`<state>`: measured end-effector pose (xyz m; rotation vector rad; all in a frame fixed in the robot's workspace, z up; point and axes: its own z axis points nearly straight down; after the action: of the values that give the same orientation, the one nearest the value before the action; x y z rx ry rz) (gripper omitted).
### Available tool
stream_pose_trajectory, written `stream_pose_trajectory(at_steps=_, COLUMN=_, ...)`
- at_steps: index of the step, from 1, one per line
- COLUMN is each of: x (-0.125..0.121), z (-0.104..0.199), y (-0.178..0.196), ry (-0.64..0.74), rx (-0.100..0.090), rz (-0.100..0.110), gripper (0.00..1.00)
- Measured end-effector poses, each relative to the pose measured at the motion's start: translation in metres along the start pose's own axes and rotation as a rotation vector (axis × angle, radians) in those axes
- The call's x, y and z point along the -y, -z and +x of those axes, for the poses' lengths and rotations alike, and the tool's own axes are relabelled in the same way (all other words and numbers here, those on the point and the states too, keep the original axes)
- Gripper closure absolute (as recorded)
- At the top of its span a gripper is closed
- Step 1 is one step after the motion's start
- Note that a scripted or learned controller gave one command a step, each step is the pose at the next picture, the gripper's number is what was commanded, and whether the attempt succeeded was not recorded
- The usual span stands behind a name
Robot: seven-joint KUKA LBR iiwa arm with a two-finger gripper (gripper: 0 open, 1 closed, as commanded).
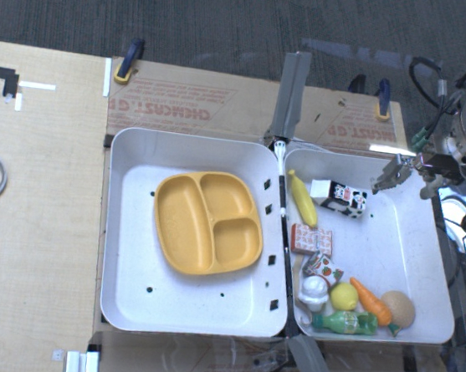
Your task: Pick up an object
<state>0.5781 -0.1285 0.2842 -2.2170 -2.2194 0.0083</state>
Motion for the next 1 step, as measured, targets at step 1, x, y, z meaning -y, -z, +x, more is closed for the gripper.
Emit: stream_pose_trajectory(at_steps=1, x=0.0297, z=0.0151, y=-0.13, ry=0.155, rx=-0.001, rz=0.0, gripper=0.0)
